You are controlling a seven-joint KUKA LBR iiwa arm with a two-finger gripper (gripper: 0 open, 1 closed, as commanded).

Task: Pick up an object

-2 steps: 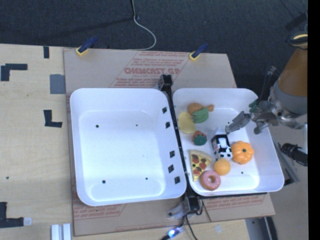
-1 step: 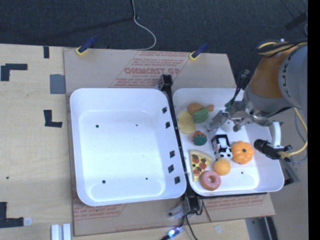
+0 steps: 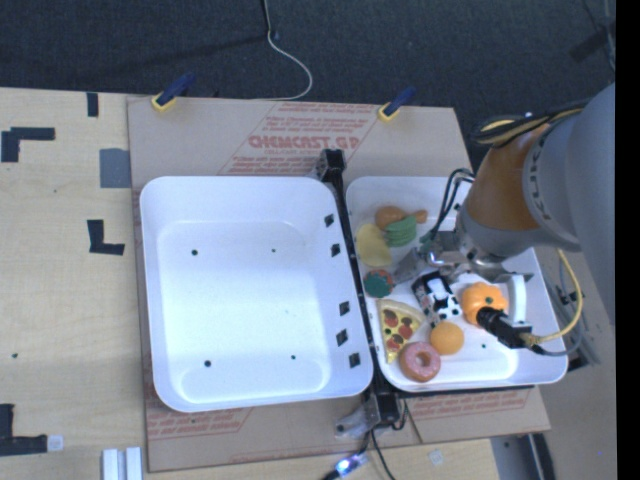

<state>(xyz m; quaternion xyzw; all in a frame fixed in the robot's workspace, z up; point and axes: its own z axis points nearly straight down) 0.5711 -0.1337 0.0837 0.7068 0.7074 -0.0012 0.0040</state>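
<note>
Arm enters from the right, end effector (image 3: 437, 290) low in the right bin (image 3: 545, 368), among the toys. Cannot tell how its tips stand; they blur into black-and-white parts.

Right bin contents: pizza slice (image 3: 397, 327) at the near left, pink donut (image 3: 420, 362) beside it, small orange ball (image 3: 447, 338) just right of that. A larger orange piece (image 3: 482, 298) sits against the end effector, possibly touching. Yellow piece (image 3: 372, 244), green piece (image 3: 401, 230) and teal piece (image 3: 377, 285) lie farther back.

Left bin (image 3: 160, 268) alongside, on the cardboard-covered counter (image 3: 60, 298).
</note>
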